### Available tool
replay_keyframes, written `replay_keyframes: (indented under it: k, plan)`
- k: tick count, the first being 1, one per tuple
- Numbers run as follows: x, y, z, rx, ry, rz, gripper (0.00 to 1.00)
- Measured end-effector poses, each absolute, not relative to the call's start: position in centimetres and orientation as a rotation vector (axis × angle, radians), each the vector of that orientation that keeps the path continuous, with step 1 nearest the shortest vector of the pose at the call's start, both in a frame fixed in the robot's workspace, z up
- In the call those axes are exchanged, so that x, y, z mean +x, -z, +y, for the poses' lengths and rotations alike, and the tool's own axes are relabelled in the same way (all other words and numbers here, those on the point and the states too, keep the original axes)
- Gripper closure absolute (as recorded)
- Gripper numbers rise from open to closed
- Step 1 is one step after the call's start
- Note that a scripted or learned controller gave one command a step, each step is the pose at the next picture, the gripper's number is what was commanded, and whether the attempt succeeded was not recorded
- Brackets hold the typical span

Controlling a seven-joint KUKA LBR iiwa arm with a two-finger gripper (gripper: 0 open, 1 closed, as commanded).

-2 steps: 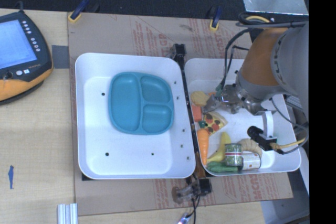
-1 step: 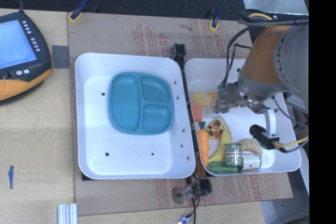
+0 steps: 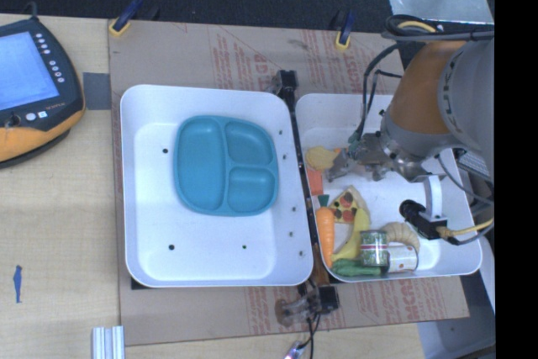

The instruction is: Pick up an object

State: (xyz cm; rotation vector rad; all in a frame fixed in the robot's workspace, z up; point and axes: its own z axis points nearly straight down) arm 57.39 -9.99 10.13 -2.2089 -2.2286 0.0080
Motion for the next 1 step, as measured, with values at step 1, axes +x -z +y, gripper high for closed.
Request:
replay_keyframes:
  k: [1]
  plan:
    - [48.70,-9.11,-10.18,-2.213,-0.006,-2.224,0.00]
